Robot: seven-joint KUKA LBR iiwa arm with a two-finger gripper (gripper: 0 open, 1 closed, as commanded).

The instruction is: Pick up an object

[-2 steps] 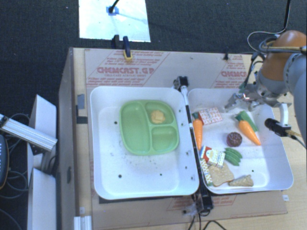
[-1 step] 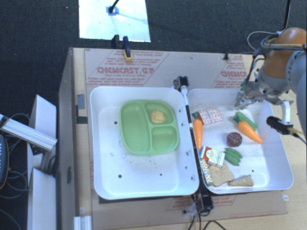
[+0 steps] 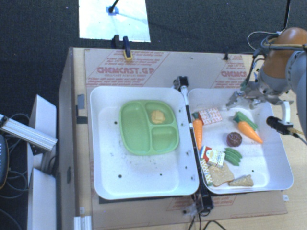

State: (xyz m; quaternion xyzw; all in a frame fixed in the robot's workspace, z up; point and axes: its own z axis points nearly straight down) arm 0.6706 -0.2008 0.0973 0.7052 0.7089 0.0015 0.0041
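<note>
Down at the near edge of the right bin (image 3: 283,174), two pieces of toast are lying side by side: a rounder slice (image 3: 220,175) and a wedge (image 3: 241,180) to its right, both flat on the white floor. Just above them a small printed packet (image 3: 212,155) is sitting, with a green pea pod (image 3: 233,155) touching its right side. A dark red round thing (image 3: 234,139) is resting near the middle of the bin.

The big carrot (image 3: 248,128) is what I am looking at: its long axis is running on a slant, leafy green end pointing up and left toward the far wall, orange tip pointing down and right toward the bin's right side. A second carrot (image 3: 197,131) is lying along the divide between the bins, its green top toward the far side, tip pointing toward the camera. A pink checked packet (image 3: 210,115) is sitting just beside it.

Across in the left bin (image 3: 108,176), a green divided tray (image 3: 148,128) is holding a yellow lump (image 3: 158,116) in its upper right compartment.

I am hanging my hand (image 3: 249,97) over the far corner of the right bin, up and slightly right of the big carrot's leaves, near them but apart. Nothing is lying between me and that carrot. I cannot tell how far my hand is parted from this angle, and I am seeing nothing gripped in it.
</note>
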